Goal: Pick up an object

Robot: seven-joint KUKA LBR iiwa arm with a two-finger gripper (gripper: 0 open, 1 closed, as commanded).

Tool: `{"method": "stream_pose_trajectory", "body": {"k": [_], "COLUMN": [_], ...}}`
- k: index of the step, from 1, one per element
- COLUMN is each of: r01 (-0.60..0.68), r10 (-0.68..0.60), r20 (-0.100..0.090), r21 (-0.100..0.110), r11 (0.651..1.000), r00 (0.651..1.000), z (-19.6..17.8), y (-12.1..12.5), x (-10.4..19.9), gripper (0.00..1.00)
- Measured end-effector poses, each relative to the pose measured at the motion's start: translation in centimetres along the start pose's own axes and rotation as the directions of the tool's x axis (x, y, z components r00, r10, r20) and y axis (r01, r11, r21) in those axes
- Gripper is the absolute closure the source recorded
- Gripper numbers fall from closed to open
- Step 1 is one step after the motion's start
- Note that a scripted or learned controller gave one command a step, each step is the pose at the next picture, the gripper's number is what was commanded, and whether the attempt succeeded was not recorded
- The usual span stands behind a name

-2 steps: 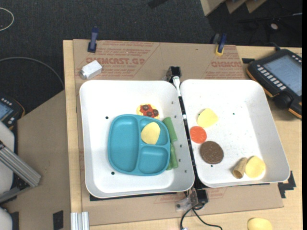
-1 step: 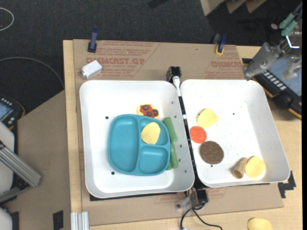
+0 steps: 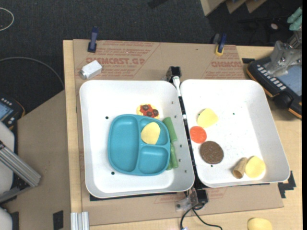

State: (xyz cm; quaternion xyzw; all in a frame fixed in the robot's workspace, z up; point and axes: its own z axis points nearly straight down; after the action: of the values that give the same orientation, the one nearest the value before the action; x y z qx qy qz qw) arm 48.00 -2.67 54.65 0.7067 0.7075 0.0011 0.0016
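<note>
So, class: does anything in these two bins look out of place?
Yes: a green strip is wedged on edge between the blue divided plate and the left bin wall, not lying flat like the other pieces.

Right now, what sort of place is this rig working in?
Probably a robotics lab test bench: two shallow white plastic bins on a clamped cardboard sheet, toy food on a blue divided plastic tray, and loose cables.
</note>
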Motion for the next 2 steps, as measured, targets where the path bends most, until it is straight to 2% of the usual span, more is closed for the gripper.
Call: {"method": "stream_pose_trajectory", "body": {"k": [1,2], "r01": [-0.001,-0.008], "r10": [0.001,0.008], "r20": [-0.001,0.003], "r21": [0.015,-0.01], "r11": [1.0,1.0], "r00": [1.0,1.0], "z": [10.1,0.6], "y": [-0.2,-0.1], "x": [1.4,-4.7], "gripper": [1.0,1.0]}}
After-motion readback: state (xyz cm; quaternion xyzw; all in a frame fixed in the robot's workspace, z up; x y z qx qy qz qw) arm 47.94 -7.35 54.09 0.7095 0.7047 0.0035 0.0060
